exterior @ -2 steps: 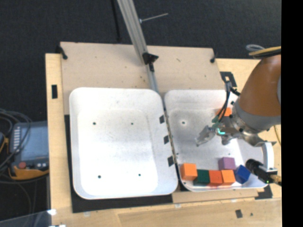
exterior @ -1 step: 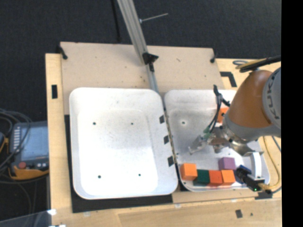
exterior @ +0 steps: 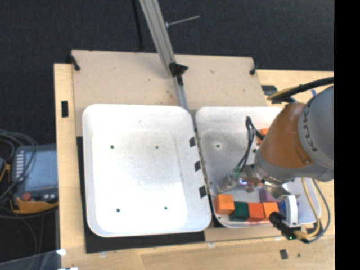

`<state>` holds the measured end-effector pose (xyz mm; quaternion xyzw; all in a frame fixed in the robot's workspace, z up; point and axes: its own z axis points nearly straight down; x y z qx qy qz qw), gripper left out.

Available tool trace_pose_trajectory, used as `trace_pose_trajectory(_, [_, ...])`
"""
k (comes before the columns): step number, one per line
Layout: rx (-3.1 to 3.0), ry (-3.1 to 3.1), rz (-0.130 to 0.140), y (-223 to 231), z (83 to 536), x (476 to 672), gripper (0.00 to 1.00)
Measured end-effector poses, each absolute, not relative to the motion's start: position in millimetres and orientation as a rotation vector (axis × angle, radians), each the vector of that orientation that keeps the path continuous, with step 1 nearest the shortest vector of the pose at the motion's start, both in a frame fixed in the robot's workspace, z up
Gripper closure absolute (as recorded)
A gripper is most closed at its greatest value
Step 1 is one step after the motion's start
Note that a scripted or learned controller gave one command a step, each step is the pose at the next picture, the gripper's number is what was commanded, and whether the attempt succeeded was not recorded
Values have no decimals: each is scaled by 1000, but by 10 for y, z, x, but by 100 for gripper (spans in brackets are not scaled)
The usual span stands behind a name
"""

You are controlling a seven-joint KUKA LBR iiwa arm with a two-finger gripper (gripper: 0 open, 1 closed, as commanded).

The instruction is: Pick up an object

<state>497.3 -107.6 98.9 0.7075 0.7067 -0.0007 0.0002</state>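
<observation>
A row of blocks lies along the near rim of the right bin (exterior: 225, 122): an orange block (exterior: 225, 203) at the row's left end, a green block (exterior: 241, 210) touching it, then a second orange block (exterior: 257, 210) and a third (exterior: 271, 208) close beside that. A purple piece (exterior: 264, 196) sits just behind the row, and a blue piece (exterior: 283, 208) shows at its right end, partly under the robot. One more orange bit (exterior: 262, 133) peeks out further back, at the edge of the arm (exterior: 292, 142).

The pincer (exterior: 243, 180) hangs low over the bin, just behind the orange block and the green block and near the middle of the bin floor. The wrist covers it from above, so whether it is spread or pressed together cannot be told, and nothing can be seen pinched in it. It may be touching the bin floor, but the slant of the view leaves that unclear.

The arm's orange band and grey body cover most of the bin's right half.

The left bin (exterior: 101, 151) lies touching the right one, its white floor marked by a few dark dots. Black clips (exterior: 198, 165) sit along the seam between the two. Both bins rest on the worktop (exterior: 64, 89), with a pale board (exterior: 124, 75) behind them. A metal rail (exterior: 154, 24) runs at a slant from the far edge down to the seam. Off the worktop's left side sits a grey box (exterior: 36, 170) with cables.
</observation>
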Motion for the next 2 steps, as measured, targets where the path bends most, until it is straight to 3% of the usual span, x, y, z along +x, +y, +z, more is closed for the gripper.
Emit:
trace_pose_trajectory(1, [2226, 2217, 3, -1082, 984, 4984, 0])
trace_pose_trajectory(2, [2232, 2204, 8, -1094, 1092, 4994, 100])
